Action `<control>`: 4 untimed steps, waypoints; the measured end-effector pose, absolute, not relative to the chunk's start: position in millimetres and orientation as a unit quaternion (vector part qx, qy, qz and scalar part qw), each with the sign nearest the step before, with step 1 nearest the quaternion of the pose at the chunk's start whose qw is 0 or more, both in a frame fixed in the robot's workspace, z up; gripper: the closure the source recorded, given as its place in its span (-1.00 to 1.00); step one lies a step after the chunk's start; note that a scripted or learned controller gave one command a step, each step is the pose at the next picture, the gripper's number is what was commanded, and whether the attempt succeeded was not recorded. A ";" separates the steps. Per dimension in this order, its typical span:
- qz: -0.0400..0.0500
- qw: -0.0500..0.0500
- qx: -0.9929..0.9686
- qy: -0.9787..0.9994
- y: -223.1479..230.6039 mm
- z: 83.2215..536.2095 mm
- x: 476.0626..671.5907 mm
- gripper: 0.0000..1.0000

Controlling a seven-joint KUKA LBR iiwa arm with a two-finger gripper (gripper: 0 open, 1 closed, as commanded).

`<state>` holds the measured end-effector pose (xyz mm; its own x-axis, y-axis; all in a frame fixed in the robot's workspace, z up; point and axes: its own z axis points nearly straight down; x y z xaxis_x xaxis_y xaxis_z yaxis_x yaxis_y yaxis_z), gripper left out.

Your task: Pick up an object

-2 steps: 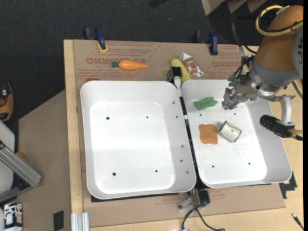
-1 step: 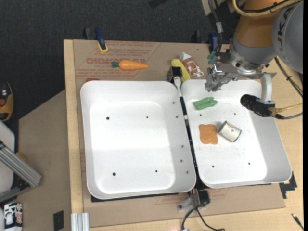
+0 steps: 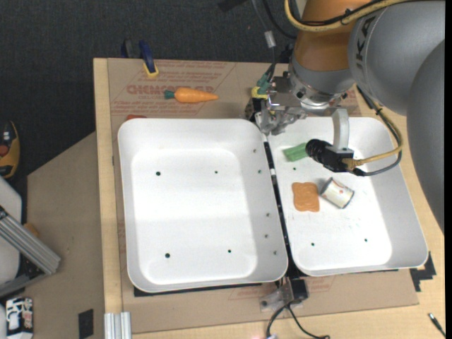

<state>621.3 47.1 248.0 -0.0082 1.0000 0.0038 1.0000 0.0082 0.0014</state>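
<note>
Right bin (image 3: 395,253): orange piece (image 3: 306,197), silver cylinder (image 3: 337,193), green piece (image 3: 295,151) below your tool (image 3: 274,119). Grip state: cannot tell. Step: approach; next, descend.

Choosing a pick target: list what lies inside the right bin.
Inside the right bin lie an orange biscuit-like piece, a small silver can beside it, and a green piece. The arm hangs over the bin's far corner, hiding whatever lies beneath it.

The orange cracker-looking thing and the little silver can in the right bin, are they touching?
Cannot tell. In the camera view the orange cracker and the silver can lie side by side, edges meeting or nearly so; no plain gap or contact shows.
</note>
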 end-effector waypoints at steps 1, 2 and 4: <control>-0.002 0.000 -0.705 -0.710 109.5 259.2 613.2 1.00; -0.005 -0.002 -0.705 -0.710 153.9 343.8 586.9 1.00; -0.002 -0.002 -0.706 -0.708 225.4 365.9 588.9 1.00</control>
<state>588.9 225.4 365.9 -0.0029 1.0000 0.0004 1.0000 0.0029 0.0052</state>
